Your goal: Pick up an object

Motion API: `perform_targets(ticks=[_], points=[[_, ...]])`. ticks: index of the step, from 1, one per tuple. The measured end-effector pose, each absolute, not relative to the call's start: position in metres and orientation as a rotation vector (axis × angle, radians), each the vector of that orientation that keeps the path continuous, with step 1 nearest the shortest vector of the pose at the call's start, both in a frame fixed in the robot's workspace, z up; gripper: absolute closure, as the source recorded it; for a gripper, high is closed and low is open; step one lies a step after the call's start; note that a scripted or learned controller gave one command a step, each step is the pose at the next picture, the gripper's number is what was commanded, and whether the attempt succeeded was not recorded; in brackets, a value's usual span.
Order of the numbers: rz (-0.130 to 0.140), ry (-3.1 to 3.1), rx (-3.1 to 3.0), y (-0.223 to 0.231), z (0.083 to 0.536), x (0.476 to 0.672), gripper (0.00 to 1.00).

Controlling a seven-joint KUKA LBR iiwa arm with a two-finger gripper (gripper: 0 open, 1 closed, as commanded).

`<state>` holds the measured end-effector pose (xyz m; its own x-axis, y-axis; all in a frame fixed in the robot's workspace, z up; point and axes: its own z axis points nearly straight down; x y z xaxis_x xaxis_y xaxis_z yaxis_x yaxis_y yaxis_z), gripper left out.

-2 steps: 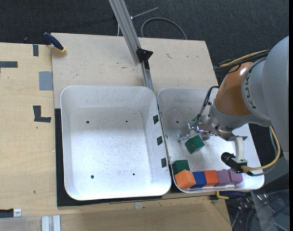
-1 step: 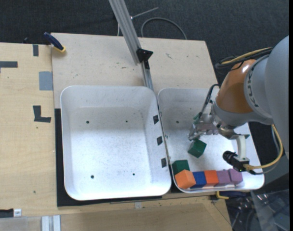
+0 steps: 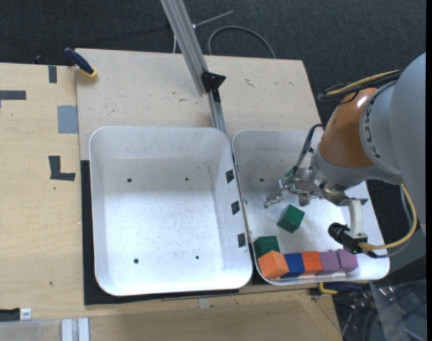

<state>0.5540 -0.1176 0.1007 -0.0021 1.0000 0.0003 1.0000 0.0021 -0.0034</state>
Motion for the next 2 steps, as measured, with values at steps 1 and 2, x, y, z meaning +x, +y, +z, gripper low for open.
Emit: perform_targets(ticks=[1, 2], points=[[0.0, -2.224, -2.216, -0.095, 0.102, 0.568, 0.0], [-0.009, -2.232, -2.214, 0.015, 0.196, 0.576, 0.0]])
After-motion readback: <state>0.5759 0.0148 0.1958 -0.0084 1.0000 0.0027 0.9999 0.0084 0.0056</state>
